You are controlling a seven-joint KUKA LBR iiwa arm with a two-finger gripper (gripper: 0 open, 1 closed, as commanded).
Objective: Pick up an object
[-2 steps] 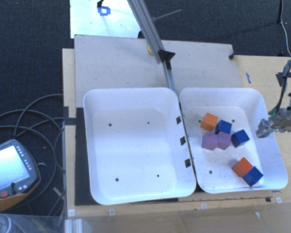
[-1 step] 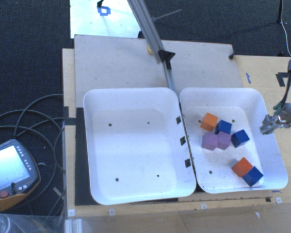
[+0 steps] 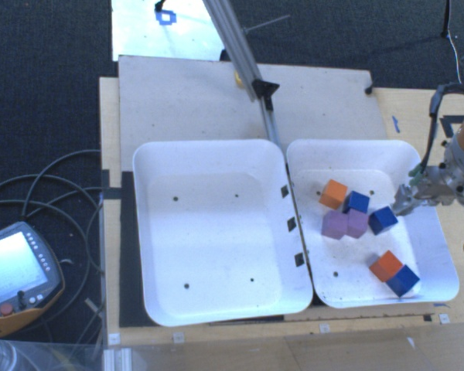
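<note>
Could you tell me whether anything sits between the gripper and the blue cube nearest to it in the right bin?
Nothing visible does. The gripper hangs just right of that blue cube, with bare bin floor between them. The purple blocks lie on the cube's far side.

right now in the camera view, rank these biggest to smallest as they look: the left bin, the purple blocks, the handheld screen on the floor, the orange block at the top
1. left bin, by far the largest
2. handheld screen, partly cut by the frame edge
3. purple blocks, two side by side, taken together
4. orange block; one purple block alone looks about the same size, so I wouldn't rank those two
</note>
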